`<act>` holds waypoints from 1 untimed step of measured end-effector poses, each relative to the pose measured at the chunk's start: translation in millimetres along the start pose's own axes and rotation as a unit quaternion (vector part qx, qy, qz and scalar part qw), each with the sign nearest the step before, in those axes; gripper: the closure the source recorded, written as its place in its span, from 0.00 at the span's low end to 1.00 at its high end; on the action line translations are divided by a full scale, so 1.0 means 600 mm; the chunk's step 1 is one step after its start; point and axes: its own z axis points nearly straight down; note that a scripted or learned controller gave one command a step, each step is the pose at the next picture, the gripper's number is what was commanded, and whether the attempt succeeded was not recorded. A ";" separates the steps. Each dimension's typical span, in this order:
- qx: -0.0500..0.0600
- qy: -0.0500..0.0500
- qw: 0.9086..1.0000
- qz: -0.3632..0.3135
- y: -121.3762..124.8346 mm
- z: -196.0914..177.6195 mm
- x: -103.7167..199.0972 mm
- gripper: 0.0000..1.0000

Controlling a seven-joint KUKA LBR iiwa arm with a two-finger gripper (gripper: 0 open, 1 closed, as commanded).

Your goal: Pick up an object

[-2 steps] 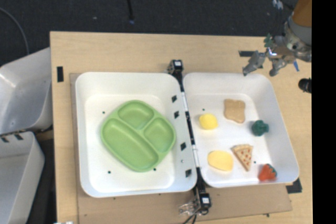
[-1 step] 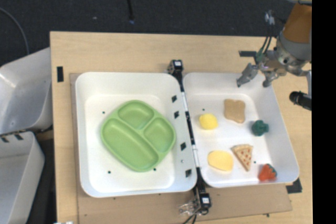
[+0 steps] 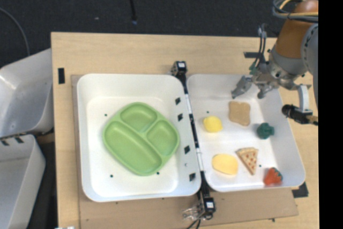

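Nearest the camera, along the lower edge of the right-hand shallow white bin (image 3: 286, 139), lay a small red strawberry-shaped toy (image 3: 273, 177), a triangular pizza-slice toy (image 3: 248, 159) and a rounded pale-yellow plastic lump (image 3: 225, 164). Farther up the frame in the same bin sat a smaller bright-yellow lemon-like toy (image 3: 213, 124), a tan toast-shaped slab (image 3: 239, 113) and a dark-green knobbly toy (image 3: 265, 130), all lying apart from one another.

The two-finger gripper (image 3: 251, 86) hung at the upper right of that bin, its two fingers spread apart with nothing between them, just above the tan slab in the frame. That slab looked the likeliest target. It appeared light, stiff and flat, probably moulded plastic; a pinch across its narrow sides would suit it, though a flat piece lying on the bin floor gives little edge to catch. The rounded yellow toys seemed smooth and apt to slip out of a closing pinch.

The left-hand white bin (image 3: 86, 169) held a green three-compartment plastic tray (image 3: 140, 138).

The arm's upper part was cut off at the right edge. How high the fingertips stood over the bin floor could not be judged, and the green toy's exact shape was too small to make out.
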 end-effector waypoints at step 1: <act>-0.004 -0.002 1.000 -0.001 0.002 -0.026 -0.003 1.00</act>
